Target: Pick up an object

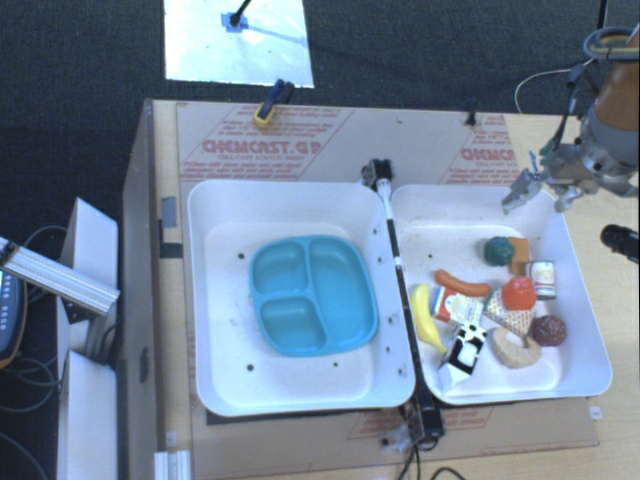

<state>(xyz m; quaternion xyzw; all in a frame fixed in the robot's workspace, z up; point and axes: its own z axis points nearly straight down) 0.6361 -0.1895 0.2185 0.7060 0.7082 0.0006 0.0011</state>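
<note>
Above the right bin's (575, 298) far rim, fingers (512, 198) spread apart; toys (500, 308) crowd below.

pincer (545, 190) spread above right bin (580, 368), toys (500, 308)

Dark carpet floor (80, 58) surrounds the bench (300, 133), with a pale square sheet (238, 30) lying behind it.

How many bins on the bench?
2: the left bin holds a blue tray; the right bin holds the toy pile.
</note>
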